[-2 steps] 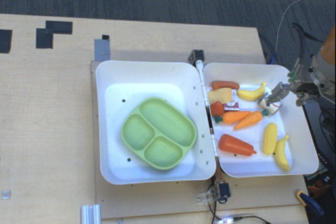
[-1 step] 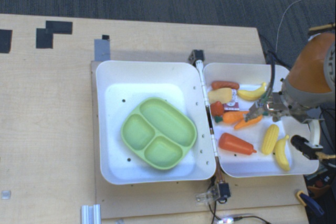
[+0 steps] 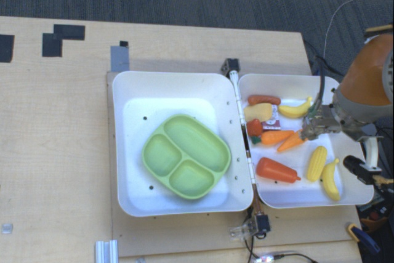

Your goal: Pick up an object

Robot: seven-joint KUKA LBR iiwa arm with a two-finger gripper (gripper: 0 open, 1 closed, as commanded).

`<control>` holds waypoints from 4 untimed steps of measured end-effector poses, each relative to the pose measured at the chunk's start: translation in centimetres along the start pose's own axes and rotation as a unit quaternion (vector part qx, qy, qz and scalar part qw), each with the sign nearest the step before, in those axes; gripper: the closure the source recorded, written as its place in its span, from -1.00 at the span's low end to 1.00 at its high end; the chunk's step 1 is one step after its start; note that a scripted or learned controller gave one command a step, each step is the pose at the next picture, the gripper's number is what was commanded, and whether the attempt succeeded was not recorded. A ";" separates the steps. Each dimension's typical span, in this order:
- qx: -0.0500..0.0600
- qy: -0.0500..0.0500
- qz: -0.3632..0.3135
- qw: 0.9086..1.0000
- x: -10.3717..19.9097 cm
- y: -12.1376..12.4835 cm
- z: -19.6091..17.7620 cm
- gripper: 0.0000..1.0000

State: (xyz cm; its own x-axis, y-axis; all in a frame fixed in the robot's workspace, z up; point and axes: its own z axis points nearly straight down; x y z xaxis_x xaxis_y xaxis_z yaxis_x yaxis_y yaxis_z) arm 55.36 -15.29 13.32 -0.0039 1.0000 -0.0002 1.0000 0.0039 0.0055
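- Green and three-sectioned, a plastic divided plate lies tilted in the left bin, which sits on the pale wooden surface
- Right bin holds the toy food, all well apart from the plate
- Along its far side: a reddish sausage, a pale yellow piece just beside it, and a yellow banana curving toward the arm
- Near the dividing rim: a small red-and-green piece and a small packet with a white label, too small to name further
- Middle of the bin: two orange carrots, one lying flat and another angled up toward the claw
- Near side: a red pepper, an ear of corn, and a second banana by the right wall
- Grey arm with its orange band reaches in from the right; the claw hangs low over the bin, just beside the tip of the angled carrot and the first banana
- Whether the claw is spread or pressed together cannot be told, and nothing is visibly pinched in it
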 end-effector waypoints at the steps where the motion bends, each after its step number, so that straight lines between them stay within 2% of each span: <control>1: -0.002 -0.001 -0.001 1.000 1.2 6.4 4.6 1.00; 2: 0.000 0.000 0.000 1.000 1.1 6.3 4.7 -1.00; 3: -0.004 -0.001 -0.002 1.000 1.2 6.6 3.4 1.00; 4: -0.004 -0.001 -0.002 1.000 1.2 6.6 3.5 -1.00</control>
State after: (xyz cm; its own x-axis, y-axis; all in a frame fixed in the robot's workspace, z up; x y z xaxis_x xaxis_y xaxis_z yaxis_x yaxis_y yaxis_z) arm 61.93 -14.07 9.89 -0.0084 1.0000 -0.0016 0.9999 0.0084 0.0134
